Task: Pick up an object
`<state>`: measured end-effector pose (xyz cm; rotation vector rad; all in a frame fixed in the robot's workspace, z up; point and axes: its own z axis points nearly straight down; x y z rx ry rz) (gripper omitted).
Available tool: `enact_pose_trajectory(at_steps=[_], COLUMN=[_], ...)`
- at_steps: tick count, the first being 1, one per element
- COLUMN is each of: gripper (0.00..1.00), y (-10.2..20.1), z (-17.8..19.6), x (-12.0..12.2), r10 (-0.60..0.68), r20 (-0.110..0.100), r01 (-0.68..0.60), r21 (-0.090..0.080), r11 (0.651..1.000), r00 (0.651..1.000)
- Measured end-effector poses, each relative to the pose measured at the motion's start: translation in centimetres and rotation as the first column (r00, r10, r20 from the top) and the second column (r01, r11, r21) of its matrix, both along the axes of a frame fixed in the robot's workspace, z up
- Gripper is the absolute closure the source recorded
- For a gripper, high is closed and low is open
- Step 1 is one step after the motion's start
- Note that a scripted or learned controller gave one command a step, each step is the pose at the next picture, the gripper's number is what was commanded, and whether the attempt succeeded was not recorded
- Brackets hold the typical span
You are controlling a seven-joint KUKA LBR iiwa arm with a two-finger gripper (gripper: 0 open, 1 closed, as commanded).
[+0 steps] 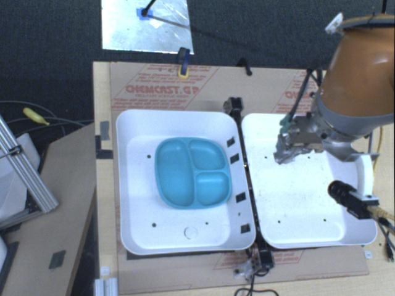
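The only thing worth picking up is the blue divided plate [190,172], lying flat in the middle of the left bin [133,134], three compartments facing up. Its longer side runs roughly left to right across the bin, slightly tilted, with the big compartment toward the far left and the two smaller ones toward the divider between the bins.

The arm [361,73] reaches in from the right, and its claw [289,152] hangs above the floor of the right bin [308,221], toward that bin's far left part, near the divider. From where I stand, I cannot tell whether the claw is apart or together; the metal parts blur into one grey lump. Nothing is visible between them.

So the relation that matters is this: the plate lies to the left of the claw and a little nearer the camera, across the raised rims where the two bins meet. My guess is that the claw must travel over that divider and come down on the plate's near rim, since a shallow, flat plate offers little else to pinch. A small white disc [190,232] sits on the left bin's floor below the plate.
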<state>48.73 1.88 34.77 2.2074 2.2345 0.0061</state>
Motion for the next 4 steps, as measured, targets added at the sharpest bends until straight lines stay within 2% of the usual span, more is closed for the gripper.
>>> enact_pose_trajectory(at_steps=[1, 2, 3, 4], gripper=[1.0, 1.0, 1.0, 1.0], y=[7.8, 9.9, 10.3, 8.1], z=[2.6, 6.3, 9.3, 13.1], x=[-0.1, 0.0, 0.0, 0.0], r10=[-0.001, -0.006, -0.007, -0.013], r20=[0.001, 0.003, 0.002, 0.003], r01=[0.001, 0.006, 0.007, 0.013], r21=[0.0, 0.0, 0.0, -0.001], r11=[1.0, 1.0, 1.0, 1.0], r00=[1.0, 1.0, 1.0, 1.0])
